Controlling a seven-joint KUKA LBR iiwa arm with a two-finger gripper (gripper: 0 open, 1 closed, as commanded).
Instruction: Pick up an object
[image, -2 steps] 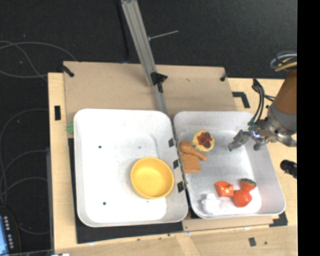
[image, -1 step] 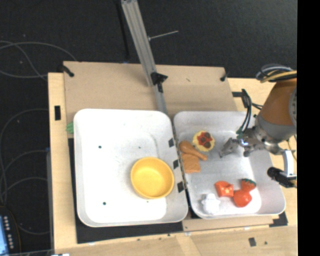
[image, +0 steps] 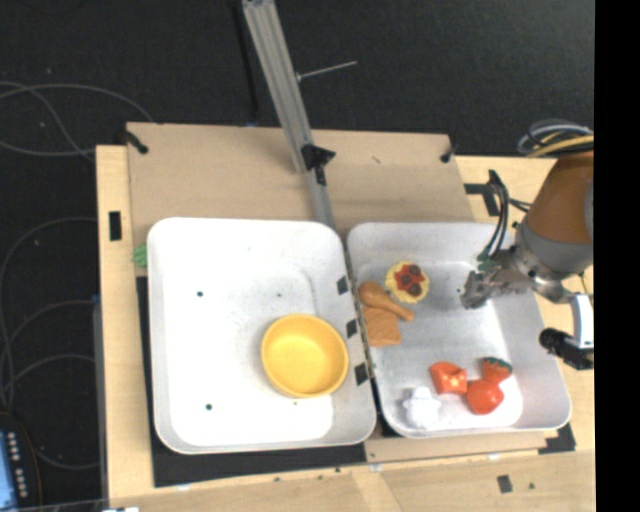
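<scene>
Gripper (image: 474, 293) hangs over the right bin (image: 530, 330); whether it is open or holding anything cannot be told. Nearest item, a yellow tart (image: 408, 282), lies just to its left. 2 red pieces (image: 468, 385), a white lump (image: 421, 408) and brown pastry (image: 381, 314) share that bin; the left bin (image: 220, 290) holds 1 yellow bowl (image: 304, 355).

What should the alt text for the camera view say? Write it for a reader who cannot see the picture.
A grey robot arm reaches from the right, its gripper over the right bin, which holds toy foods: a tart, red pieces and a brown pastry. The left bin holds a yellow bowl.
</scene>
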